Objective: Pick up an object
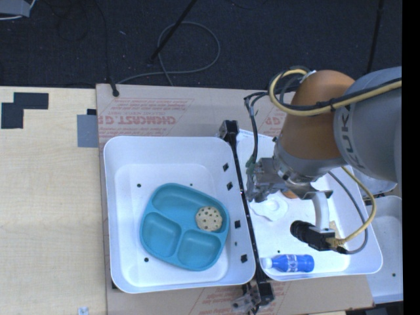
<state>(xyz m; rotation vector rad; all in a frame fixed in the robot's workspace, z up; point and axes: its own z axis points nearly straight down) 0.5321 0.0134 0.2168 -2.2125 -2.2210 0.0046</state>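
Blue bottle point(293, 262) lies on its side in the right bin point(359, 260), at that bin's near edge and close to its near-left corner. Its long axis runs left to right across the camera view, roughly along the bin's near wall. The end pointing left, toward the divider between the bins, looks paler, but whether that is the cap is too small to tell. The gripper point(260, 188) hangs over the left part of the same bin, just beside the divider and well apart from the bottle. It sits in the shadow under the wrist, so I cannot tell whether it is open or closed, and nothing can be seen gripped in it. Just below it lies a white crumpled thing point(269, 209), whether touching it or not is unclear. A small orange-tinted thing point(289, 192) peeks out beside it, mostly hidden by the arm point(315, 133), which covers much of the far half of the right bin. In the left bin point(125, 195) rests a blue divided tray point(172, 223), with a speckled cookie point(209, 218) in its right-hand compartment.
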